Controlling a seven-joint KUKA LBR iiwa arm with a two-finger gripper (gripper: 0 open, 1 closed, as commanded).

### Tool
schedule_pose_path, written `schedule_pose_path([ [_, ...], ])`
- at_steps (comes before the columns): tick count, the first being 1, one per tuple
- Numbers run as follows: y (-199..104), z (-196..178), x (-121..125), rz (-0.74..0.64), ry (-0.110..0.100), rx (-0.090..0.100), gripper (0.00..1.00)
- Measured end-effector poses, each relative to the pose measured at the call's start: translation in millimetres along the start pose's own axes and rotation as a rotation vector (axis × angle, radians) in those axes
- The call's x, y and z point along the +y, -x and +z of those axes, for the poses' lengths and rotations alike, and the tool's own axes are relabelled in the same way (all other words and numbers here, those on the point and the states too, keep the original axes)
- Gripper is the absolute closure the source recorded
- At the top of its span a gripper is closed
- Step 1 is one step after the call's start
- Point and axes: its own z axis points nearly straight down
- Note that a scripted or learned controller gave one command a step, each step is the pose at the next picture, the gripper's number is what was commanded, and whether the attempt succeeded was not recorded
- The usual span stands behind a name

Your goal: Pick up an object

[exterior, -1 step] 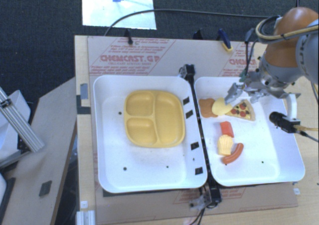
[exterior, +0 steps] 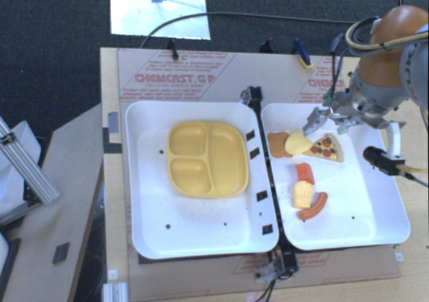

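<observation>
My gripper (exterior: 330, 124) hangs over the back of the right bin (exterior: 375, 227), fingers spread open and nothing between them. Just in front of it lies a pizza slice (exterior: 327, 148). Left of the slice are a yellow chip (exterior: 297, 142) and a brown round piece (exterior: 277, 144), overlapping each other. Nearer the front lie a red piece (exterior: 305, 173), a yellow ridged piece (exterior: 303, 194) and a red sausage (exterior: 314, 206).
The left bin (exterior: 151, 227) holds a yellow divided plate (exterior: 206, 159). A black clipped divider (exterior: 263, 173) runs between the two bins. The arm (exterior: 392, 59) comes in from the upper right. Bare floor shows in the right bin's front right part.
</observation>
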Motion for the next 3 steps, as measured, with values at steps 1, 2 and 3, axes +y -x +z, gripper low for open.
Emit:
schedule_pose_path([
  [1, 1, 46, 9, -0.001, -0.002, 0.0, 0.0],
  [2, 1, 97, 10, 0.001, 0.0, -0.001, 0.0],
  [3, 3, 81, 12, 0.001, 0.005, -0.003, 1.0],
])
